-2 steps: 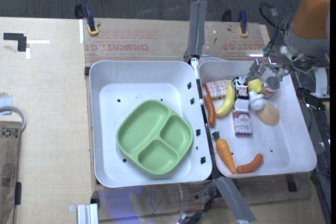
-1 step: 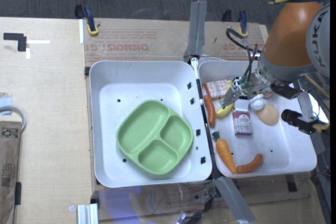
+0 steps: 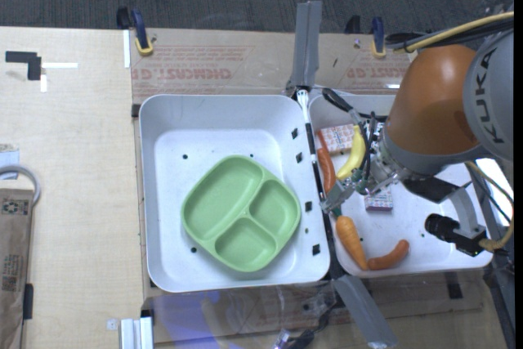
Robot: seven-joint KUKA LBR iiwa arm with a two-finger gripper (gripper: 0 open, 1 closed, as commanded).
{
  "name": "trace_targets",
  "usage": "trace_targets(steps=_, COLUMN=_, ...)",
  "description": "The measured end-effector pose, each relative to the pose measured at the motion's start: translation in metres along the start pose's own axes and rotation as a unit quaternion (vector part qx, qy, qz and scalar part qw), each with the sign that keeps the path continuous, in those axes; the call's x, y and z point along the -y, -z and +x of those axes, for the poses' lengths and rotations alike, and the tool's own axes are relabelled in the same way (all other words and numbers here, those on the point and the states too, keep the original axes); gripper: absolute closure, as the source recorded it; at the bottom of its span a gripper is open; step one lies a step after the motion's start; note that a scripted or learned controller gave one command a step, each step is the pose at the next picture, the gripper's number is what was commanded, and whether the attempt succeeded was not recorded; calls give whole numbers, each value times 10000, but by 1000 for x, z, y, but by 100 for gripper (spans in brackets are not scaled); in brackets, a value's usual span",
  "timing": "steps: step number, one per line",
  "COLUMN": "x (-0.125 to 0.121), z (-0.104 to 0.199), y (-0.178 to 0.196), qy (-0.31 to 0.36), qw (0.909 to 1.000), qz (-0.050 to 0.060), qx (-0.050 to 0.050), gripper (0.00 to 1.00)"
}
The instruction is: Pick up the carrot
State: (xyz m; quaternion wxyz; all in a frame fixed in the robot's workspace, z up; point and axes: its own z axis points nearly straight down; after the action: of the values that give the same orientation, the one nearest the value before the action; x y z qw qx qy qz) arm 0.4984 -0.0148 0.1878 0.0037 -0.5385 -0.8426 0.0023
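The carrot (image 3: 350, 241) is orange and tapered. It lies at the front left of the right bin (image 3: 425, 264), its thick end pointing back. My gripper (image 3: 355, 189) hangs over the bin's left half, just behind and above the carrot's thick end. Nothing shows between gripper and carrot, and the carrot rests on the bin floor. The arm's orange band (image 3: 433, 102) and grey wrist cover the middle of the bin.
A curved brown sausage (image 3: 390, 255) touches the carrot's tip. A banana (image 3: 354, 153), a red sausage (image 3: 326, 165), a pink box (image 3: 336, 136) and a small box (image 3: 378, 201) lie near the gripper. The left bin (image 3: 163, 176) holds a green divided plate (image 3: 239, 213).
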Motion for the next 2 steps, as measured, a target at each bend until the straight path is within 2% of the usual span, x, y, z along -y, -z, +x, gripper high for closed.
trace_targets(steps=1, x=15, z=14, y=0, qy=1745, qw=9847, qz=-9, qx=6, gripper=0)
trace_targets(steps=2, x=24, z=-5, y=0, qy=2990, qw=9543, qz=-7, qx=1, gripper=0)
